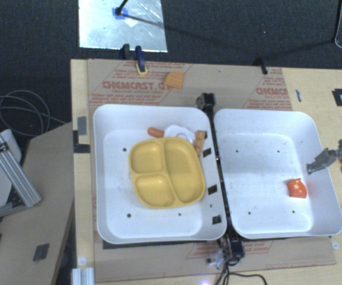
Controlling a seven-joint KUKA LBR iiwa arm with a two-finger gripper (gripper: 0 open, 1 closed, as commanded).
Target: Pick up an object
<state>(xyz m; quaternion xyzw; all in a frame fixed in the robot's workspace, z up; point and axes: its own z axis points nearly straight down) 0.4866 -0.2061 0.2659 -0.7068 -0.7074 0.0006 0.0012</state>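
Orange object (297, 188) lies on the floor of the right bin (266, 230), near its right wall, compact, no clear long axis. Fingers (318, 161) hover just up-right of it, over that wall; cannot tell whether apart or together; nothing visibly between them.

Hand (322, 161) low (at right edge)
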